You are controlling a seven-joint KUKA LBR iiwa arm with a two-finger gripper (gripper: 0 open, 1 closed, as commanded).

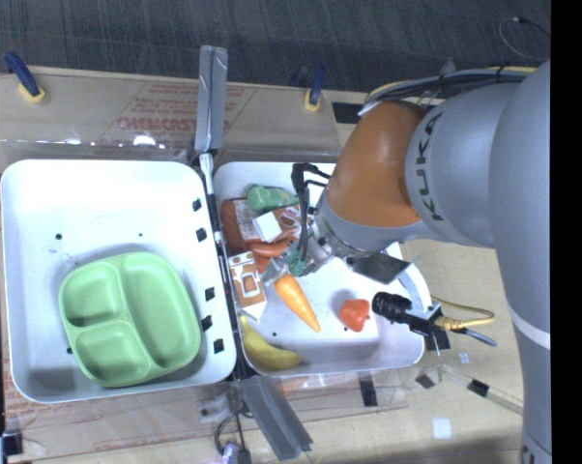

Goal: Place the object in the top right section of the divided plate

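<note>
A tabletop [98, 114] carries two shallow white bins side by side. The left bin [40, 191] holds a light green divided plate [129, 319] with three sections, lying toward the near side of the bin.

The right bin [397, 351] is crowded with toy food. A grey arm with an orange band [378, 167] reaches in from the right and covers much of the bin's far right part. The tool [299, 257] sits low over the middle of this bin; whether it is spread or pressed together cannot be told, as it is hidden by the wrist and the clutter.

Just beside the tool, on its near side, lies an orange carrot [299, 303], pointing toward the near right. A small red piece [355, 313] lies right of the carrot. A yellow banana [264, 352] rests at the near left corner. A green item [266, 198] and a reddish-brown packet [250, 225] lie at the far left, close to the tool.
</note>
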